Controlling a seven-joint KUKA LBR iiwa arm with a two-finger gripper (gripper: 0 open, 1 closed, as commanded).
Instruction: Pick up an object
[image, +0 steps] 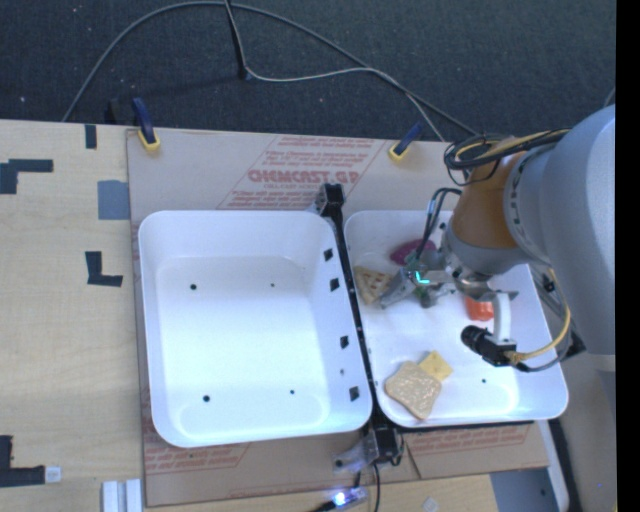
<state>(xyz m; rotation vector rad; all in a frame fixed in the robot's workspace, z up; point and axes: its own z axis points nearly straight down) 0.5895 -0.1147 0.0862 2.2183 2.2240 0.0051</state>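
Brown cardboard sheet (300, 175) covers the bench beneath two shallow white plastic bins. The left bin (160, 300) sits beside the right bin (530, 400), which carries the objects. The grey arm with an orange band (520, 210) reaches in from the right, and its gripper (425, 283) hangs low over the upper middle of the right bin; whether it is released or clenched cannot be told. A tan bread-shaped piece (412, 390) lies near the front wall, touching a small yellow block (436, 365). A pale waffle-like piece (370, 285) sits by the left wall. A magenta object (410, 250) lies behind the gripper, an orange-red one (480, 309) to its right.
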